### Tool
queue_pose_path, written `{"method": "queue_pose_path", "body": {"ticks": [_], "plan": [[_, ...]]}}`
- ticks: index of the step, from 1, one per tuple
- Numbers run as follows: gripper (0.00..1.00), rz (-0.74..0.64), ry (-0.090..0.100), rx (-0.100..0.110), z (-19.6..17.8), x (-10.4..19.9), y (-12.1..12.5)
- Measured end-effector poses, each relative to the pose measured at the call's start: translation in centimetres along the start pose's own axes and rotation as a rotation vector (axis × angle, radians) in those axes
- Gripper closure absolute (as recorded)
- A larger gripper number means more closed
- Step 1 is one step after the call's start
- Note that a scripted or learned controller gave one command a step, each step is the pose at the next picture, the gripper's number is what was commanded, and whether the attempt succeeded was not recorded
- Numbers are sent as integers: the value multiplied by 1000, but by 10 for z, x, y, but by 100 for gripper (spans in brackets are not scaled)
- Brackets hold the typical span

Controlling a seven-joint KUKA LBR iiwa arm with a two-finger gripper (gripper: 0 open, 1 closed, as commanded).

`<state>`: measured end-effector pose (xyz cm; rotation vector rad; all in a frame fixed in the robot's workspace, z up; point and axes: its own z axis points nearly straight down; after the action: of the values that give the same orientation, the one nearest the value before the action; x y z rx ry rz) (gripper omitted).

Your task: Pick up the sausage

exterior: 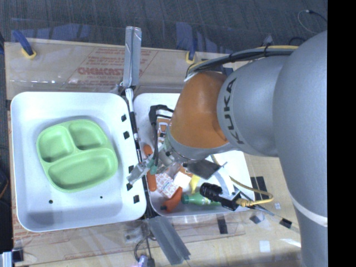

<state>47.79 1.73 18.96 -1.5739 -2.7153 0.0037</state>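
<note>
Arm low over the right bin's clutter, hand (157, 168) among the objects.

Whether the hand was spread or pressed together could not be told; it sat at the right bin's (146, 105) left side. The reddish sausage (172, 199) lay just near of it, beside a green bottle (203, 200). In the left bin (33, 216) rested a green divided plate (77, 154).

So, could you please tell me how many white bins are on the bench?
2: the left bin holds a green tray; the right bin holds the clutter, and the arm covers much of it.
</note>
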Motion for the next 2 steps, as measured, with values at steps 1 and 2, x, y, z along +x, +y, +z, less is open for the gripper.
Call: {"method": "queue_pose_path", "body": {"ticks": [1, 2], "plan": [[0, 1, 0, 0, 0, 0, 0], [0, 33, 0, 0, 0, -49, -29]]}}
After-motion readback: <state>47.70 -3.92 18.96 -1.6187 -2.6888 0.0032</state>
